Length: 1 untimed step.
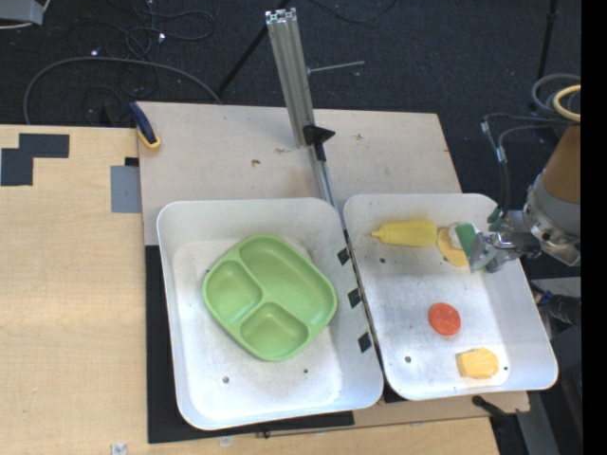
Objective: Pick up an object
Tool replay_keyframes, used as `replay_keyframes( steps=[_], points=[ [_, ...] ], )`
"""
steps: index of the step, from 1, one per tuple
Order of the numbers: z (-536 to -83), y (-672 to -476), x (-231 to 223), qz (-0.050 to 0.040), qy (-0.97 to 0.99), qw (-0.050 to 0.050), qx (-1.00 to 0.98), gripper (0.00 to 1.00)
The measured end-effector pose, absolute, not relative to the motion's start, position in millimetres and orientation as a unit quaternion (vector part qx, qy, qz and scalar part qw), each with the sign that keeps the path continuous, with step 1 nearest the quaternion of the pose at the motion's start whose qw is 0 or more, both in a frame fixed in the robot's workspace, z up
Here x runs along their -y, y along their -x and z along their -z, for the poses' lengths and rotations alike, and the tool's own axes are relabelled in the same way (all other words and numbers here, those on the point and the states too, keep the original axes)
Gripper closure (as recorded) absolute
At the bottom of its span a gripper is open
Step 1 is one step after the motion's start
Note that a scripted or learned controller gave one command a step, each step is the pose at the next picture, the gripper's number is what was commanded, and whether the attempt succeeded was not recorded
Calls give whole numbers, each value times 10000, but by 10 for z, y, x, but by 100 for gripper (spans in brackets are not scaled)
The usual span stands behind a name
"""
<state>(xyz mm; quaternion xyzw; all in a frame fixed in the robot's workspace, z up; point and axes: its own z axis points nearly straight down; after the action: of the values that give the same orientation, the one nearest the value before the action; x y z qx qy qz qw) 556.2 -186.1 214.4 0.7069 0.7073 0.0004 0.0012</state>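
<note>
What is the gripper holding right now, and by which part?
Cannot be told. The gripper sits at the right bin's upper right, against a small green and yellow object; no clear hold is visible.

Two bins sit side by side on the bench. The left bin (180,254) has a divided plate (269,297) in its middle. In the right bin (512,297), a bottle (406,234) lies along the back edge, a ball (444,318) sits mid-bin, and a block (477,363) is near the front right corner.
</note>
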Motion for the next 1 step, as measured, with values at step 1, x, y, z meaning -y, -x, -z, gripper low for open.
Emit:
replay_keyframes(
  steps=[1],
  points=[
    [-2443,-5568,1869,-4,-7064,9,-7078,100]
  ],
)
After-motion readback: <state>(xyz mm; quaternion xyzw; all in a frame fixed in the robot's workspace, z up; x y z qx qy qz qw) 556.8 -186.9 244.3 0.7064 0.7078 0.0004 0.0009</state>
